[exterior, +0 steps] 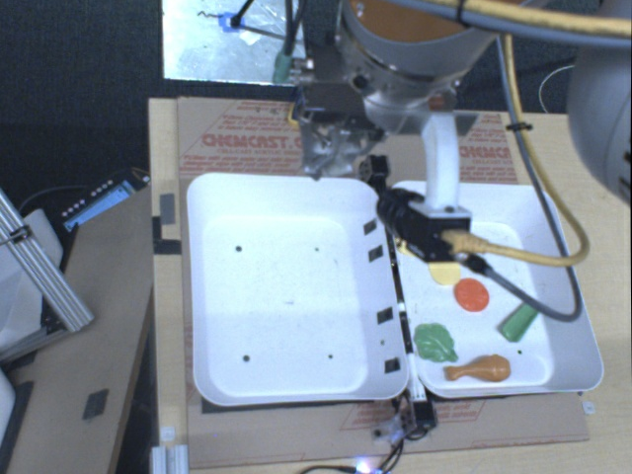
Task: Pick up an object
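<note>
Hand [334,156] hangs at the far rim of the left bin [276,294], blurred and partly tucked under the wrist, so I cannot tell whether it is open or closed. Nothing shows in its grasp, as far as this soft view lets me judge.

Outward from there, all the candidate things lie in the right bin [555,352], well apart from the hand. A yellow piece [444,275] lies nearest, with an orange-red disc [471,295] just beside it. Further toward the near side are a green block [517,321], a green leafy toy [434,342] close to the divide between the bins, and a brown toy drumstick [481,368] by the near wall. Each rests flat on the bin floor.

By my reading the task is at its start: no object is lifted or gripped. What is left is nearly everything, namely carrying the hand across to the right bin, lowering it onto one piece, closing on it and raising it clear.
</note>
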`<state>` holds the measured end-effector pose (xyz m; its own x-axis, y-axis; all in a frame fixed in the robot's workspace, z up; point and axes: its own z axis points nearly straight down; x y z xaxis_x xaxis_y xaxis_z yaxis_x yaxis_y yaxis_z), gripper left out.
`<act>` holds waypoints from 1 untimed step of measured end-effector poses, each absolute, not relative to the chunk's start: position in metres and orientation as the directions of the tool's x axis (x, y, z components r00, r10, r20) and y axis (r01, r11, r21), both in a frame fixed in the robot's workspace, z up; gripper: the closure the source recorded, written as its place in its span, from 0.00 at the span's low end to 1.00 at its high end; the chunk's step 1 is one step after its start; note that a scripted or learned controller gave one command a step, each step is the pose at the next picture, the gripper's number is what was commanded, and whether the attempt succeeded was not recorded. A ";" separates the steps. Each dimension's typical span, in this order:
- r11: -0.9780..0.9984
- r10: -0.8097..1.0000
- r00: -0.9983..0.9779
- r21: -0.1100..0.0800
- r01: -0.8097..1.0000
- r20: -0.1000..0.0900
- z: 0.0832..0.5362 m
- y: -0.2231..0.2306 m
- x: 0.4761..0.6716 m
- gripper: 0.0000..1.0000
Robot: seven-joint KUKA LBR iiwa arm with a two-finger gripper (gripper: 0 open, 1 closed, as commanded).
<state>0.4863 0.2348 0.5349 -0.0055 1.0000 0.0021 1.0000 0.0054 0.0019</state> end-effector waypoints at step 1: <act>0.006 1.000 -0.006 0.001 1.000 0.001 0.535 0.234 0.486 1.00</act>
<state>0.4863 0.2343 0.5349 -0.0059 1.0000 0.0013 1.0000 0.0059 0.0013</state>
